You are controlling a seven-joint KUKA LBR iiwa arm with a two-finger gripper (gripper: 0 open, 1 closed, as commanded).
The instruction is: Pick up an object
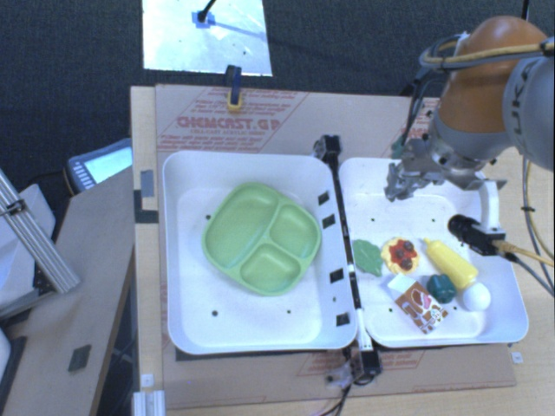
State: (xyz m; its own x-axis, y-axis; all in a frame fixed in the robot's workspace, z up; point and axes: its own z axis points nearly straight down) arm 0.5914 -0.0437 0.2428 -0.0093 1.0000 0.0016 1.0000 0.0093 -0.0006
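We note a dark carpeted floor [69, 50] behind and to the left of the counter [144, 319], whose top is light wood. A brown cardboard sheet [260, 115] printed in red lettering lies on it. On the floor beyond sits a pale, shiny square panel [206, 24] with a thin dark rod slanting onto it. At the left edge we record a ribbed aluminium rail [35, 241], tilted, and a small device with a bluish screen [97, 167]. Lighting is even.

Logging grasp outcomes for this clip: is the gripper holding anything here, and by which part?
Nothing is held. The gripper hangs over bare floor at the back of the right bin, with no object between its fingers; the toys lie nearer the front.
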